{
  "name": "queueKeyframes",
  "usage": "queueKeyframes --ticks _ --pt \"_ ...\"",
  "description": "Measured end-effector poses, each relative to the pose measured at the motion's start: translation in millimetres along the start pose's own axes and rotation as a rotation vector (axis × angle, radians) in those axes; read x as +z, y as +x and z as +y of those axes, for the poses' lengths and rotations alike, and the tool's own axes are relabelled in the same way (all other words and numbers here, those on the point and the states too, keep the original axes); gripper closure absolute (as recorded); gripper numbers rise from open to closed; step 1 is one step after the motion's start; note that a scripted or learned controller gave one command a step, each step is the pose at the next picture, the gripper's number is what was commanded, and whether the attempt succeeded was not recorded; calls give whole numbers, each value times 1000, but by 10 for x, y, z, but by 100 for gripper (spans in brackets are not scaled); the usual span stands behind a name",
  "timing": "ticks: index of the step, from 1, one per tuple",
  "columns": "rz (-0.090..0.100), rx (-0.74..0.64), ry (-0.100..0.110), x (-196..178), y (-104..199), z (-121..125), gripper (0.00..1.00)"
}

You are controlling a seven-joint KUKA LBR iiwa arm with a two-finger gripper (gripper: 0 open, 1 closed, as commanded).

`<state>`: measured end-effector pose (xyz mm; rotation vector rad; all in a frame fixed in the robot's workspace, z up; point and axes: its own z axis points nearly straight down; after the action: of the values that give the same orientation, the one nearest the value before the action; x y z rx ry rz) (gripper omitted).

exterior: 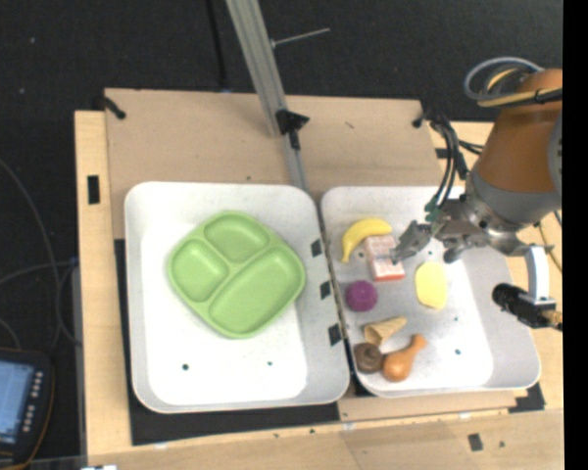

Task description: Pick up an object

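On the bench (206, 135), the green tray (237, 273) lies well left of the fingers (412, 242), which seem spread and empty just beside the small box (383, 259), its printing unreadable, above the upright yellow lemon (431, 285).

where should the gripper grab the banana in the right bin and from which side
Grip the banana across the middle of its curve, coming straight down from above. It lies flat near the far wall of the right bin, arched, with its narrow width easiest to span there. The small pink and white box sits close against its lower right, so set the fingers away from that side.
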<state>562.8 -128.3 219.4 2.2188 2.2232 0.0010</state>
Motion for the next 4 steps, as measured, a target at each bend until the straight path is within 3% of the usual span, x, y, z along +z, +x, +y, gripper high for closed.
queueKeyframes --ticks 1,3,4 --pt "0 1 -1 0 -1 0 0" --pt "-1 3 6 1084 -79 15 0" --pt "-1 3 2 1189 -91 16 0"
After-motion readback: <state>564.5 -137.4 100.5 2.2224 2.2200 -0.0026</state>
